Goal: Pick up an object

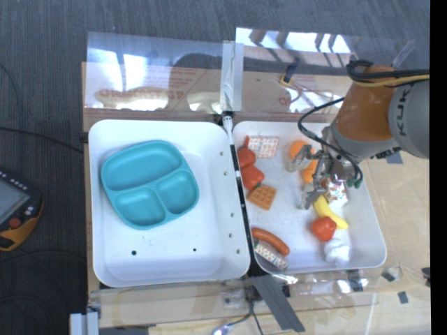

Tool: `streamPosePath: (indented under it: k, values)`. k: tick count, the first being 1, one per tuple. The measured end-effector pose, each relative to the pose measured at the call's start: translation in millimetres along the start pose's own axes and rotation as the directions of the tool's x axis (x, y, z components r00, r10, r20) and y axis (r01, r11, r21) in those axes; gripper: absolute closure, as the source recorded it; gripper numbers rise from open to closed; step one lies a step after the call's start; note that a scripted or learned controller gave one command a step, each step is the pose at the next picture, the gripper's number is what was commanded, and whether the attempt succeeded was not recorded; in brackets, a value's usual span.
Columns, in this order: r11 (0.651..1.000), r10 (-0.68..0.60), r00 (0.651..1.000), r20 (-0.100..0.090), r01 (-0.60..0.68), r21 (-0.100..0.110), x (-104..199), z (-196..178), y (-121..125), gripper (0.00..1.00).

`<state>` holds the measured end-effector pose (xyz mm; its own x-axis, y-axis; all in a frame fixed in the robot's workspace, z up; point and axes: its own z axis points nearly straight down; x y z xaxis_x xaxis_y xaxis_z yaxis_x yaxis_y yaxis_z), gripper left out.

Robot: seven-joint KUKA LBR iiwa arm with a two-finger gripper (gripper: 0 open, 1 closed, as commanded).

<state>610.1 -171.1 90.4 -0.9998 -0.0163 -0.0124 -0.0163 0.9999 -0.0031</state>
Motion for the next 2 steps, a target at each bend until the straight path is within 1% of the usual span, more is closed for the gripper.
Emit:
streamPosePath:
  k: [1, 2]
  values:
    - [1.0, -0.001, 1.0, 0.007, 0.001, 0.005, -2, -12, 0, 1.0]
    - [0.947, 0.322, 0.947, -0.004, -0.322, 0.0, -32, -1, -15, 1.0]
